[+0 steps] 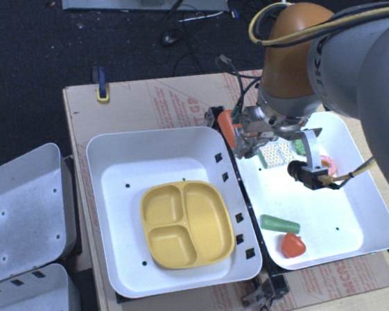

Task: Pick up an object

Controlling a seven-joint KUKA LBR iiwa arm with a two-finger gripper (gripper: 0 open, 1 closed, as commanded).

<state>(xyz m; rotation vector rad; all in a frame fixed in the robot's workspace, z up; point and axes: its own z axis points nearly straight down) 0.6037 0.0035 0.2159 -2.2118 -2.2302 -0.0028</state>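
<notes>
My gripper (257, 139) hangs under the orange wrist band over the back left corner of the right bin (371, 232). Just to its left an orange carrot-shaped piece (226, 128) lies along the divider between the bins. A white speckled item (272, 154) and a small green piece (298, 148) lie right beneath the wrist. A pink and red item (329, 165) peeks out beside a black part of the arm. Nearer the front of the same bin lie a green stick (280, 223) and a red rounded piece (292, 245).
The left bin (111, 161) holds a yellow divided plate (187, 223). Black clips run along the wall between the bins. Cables loop around the wrist and behind the bench. Spare white bins (19, 206) sit off the bench at the left.
</notes>
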